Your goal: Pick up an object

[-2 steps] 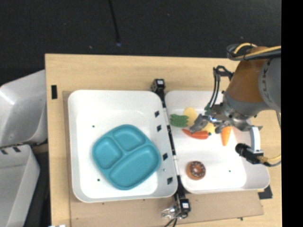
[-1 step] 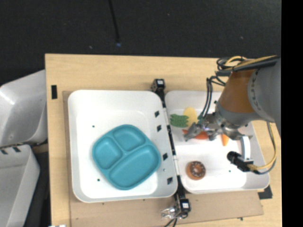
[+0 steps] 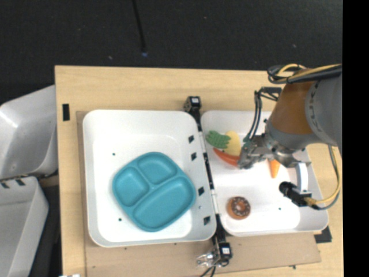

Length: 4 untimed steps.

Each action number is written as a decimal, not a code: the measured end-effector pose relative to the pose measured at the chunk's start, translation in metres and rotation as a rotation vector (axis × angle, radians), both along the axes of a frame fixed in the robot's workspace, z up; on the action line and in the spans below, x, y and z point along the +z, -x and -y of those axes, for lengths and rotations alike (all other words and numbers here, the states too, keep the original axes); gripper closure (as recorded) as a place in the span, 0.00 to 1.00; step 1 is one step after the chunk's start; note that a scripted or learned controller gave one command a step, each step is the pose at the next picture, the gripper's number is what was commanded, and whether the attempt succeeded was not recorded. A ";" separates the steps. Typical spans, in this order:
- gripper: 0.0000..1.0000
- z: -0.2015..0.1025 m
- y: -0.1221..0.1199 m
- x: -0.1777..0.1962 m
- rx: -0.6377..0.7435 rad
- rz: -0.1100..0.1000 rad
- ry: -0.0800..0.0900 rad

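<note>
- Dark floor surrounds a pale wooden bench [image 3: 144,88]; a white unit sits off its left edge.
- Two shallow white bins lie side by side on the bench: the left bin [image 3: 98,131] holds a blue divided plate [image 3: 153,190], set near its middle and turned at a slant.
- Along the seam between the bins run small black clips, and a black fitting sits at each end of that seam.
- The right bin [image 3: 262,221] holds the toys: a green-topped yellow piece [image 3: 226,139] near its far left corner, a red-orange strip [image 3: 226,158] just below it, long axis running down to the right, a small orange carrot [image 3: 274,167] pointing down, and a brown doughnut [image 3: 238,207] near the front wall.
- The arm [image 3: 300,111] reaches in from the right, orange band over the bin's far right side, wrist bent downward.
- The gripper [image 3: 248,157] hangs low at the strip's right end; whether the jaws are spread or pinching anything is too blurred to tell.
</note>
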State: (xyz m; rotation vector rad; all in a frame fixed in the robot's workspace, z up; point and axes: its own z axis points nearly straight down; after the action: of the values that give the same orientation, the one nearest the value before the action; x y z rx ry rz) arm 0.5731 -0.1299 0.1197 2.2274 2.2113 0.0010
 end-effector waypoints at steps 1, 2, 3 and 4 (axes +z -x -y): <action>1.00 -0.007 -0.002 0.060 0.010 0.004 0.000; 1.00 -0.009 -0.013 0.116 0.010 0.005 0.000; 1.00 -0.007 -0.014 0.158 0.011 0.002 0.000; 1.00 -0.065 -0.028 0.154 0.014 0.000 -0.002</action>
State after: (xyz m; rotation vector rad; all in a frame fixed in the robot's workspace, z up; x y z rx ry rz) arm 0.6006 -0.0649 0.2739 2.2127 2.2276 0.0029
